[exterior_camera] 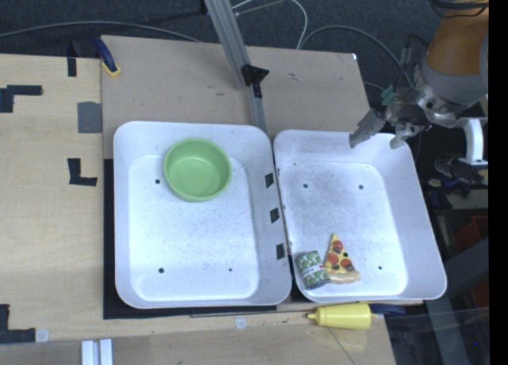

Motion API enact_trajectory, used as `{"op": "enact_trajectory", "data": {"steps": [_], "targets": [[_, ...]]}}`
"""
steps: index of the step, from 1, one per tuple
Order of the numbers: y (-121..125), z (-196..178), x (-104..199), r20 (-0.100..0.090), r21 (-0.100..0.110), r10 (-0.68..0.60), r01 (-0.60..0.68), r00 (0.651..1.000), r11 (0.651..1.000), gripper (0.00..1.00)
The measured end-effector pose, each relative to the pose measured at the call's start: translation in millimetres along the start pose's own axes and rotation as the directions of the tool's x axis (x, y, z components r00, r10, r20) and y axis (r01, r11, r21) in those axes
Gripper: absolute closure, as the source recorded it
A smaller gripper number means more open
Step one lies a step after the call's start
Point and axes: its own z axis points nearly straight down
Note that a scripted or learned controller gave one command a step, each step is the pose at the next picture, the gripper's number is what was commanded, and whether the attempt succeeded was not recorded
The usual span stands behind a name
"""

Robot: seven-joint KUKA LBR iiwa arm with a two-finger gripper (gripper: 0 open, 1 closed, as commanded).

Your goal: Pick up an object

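**Operator:** Candidate objects, listed left to right. What is available?

**Technician:** Left white plastic bin (pixel 135 276): one light green round plastic bowl (pixel 197 169), upright, in the far left part of the floor. Right white plastic bin (pixel 413 220): one small green patterned can-shaped item (pixel 310 269), lying against the near left wall, and touching it on the right, one flat toy pizza slice, yellow crust with red toppings (pixel 341 260). One yellow plastic squeeze bottle (pixel 343 316) lies on the bench just outside the near rim of the right bin.

**Operator:** Gripper position and state?

**Technician:** Two-finger grey gripper (pixel 373 139) hangs over the far rim of the right bin. Fingers are spread apart, nothing between them.

**Operator:** Governing relation for the next move?

**Technician:** Nearest pair is the can-shaped item and the pizza slice. Both lie toward the camera and slightly left of the gripper, well apart from it, across the full depth of the bin. The slice's long axis runs far-to-near, tip pointing away from the camera. The bowl is farther, in the other bin.

**Operator:** Readable markings?

**Technician:** None legible. The print on the can-shaped item is too small to read.
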Motion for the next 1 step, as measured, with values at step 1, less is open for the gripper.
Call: {"op": "enact_trajectory", "data": {"steps": [1], "targets": [[0.0, 0.0, 0.0, 0.000, 0.000, 0.000, 0.000, 1.000, 1.000, 0.00]]}}
